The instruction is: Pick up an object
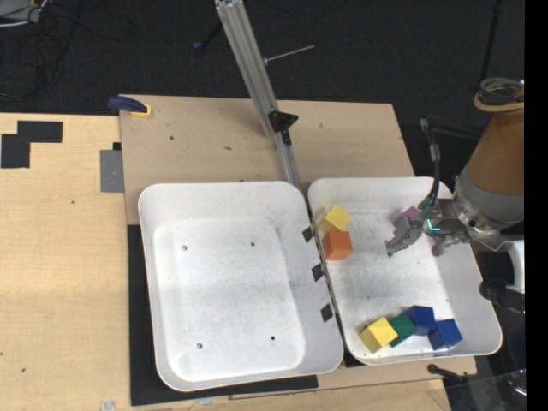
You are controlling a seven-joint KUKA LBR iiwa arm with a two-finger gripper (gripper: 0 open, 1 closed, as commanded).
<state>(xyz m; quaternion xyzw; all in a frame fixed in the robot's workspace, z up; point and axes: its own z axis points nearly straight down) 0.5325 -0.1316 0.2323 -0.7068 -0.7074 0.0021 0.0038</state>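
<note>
My gripper (419, 243) hangs over the right bin (377, 197), in its right half, and its two grey fingers (397, 241) stand apart, open, with bare bin floor between them. A small purple piece (407, 217) shows just above the left finger; I cannot tell whether it touches the finger. A yellow block (336, 218) and an orange block (337, 246) lie against the bin's left wall. Near the front edge are a yellow block (378, 334), a green block (401, 327) and two blue blocks (421, 317) (444, 334).
The left bin (171, 202) adjoins the right one, with black clips (316, 271) along the shared rim. A slanted metal rail (257, 80) rises behind the bins. The arm's orange band (501, 157) stands at the right edge.
</note>
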